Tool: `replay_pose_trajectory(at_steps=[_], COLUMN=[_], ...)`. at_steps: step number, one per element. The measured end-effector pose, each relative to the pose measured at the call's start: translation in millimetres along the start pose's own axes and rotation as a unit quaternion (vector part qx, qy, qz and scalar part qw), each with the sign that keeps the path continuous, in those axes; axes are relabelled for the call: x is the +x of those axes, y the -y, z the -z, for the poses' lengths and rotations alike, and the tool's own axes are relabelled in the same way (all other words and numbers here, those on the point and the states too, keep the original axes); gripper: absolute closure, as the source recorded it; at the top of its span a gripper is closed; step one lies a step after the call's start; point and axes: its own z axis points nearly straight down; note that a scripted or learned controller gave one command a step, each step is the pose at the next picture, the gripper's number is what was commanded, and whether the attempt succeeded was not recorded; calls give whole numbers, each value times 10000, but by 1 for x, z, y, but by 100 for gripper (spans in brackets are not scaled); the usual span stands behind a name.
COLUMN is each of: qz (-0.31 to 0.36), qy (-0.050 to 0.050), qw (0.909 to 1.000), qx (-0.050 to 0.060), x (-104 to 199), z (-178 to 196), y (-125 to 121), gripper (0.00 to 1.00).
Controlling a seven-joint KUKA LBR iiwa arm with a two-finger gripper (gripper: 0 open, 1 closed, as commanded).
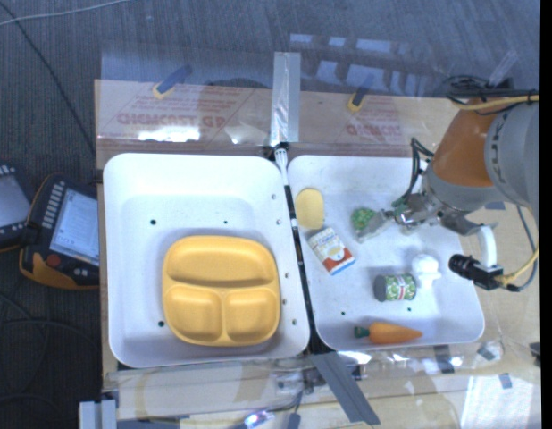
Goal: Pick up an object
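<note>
The claw (389, 220) hangs low in the right bin (455, 324), just beside a green packet (363, 218) toward the bin's left wall. Whether it's spread or pinching, can't tell.

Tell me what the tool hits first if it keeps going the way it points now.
Most likely the green object: the tool points toward the picture's left, its tip right by that object. Beyond lies the small carton. Depth is hard to judge from above, so it might pass over.
</note>
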Motion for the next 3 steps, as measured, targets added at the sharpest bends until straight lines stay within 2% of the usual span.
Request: replay_pose_trajectory(at_steps=[1,2,3], qz=[455,458,381], qy=[9,-11,-23], qw=[9990,9989,9993], qx=[1,11,63], x=[25,27,39], z=[-1,8,120], y=[-49,-49,-34], gripper=[0,100,100])
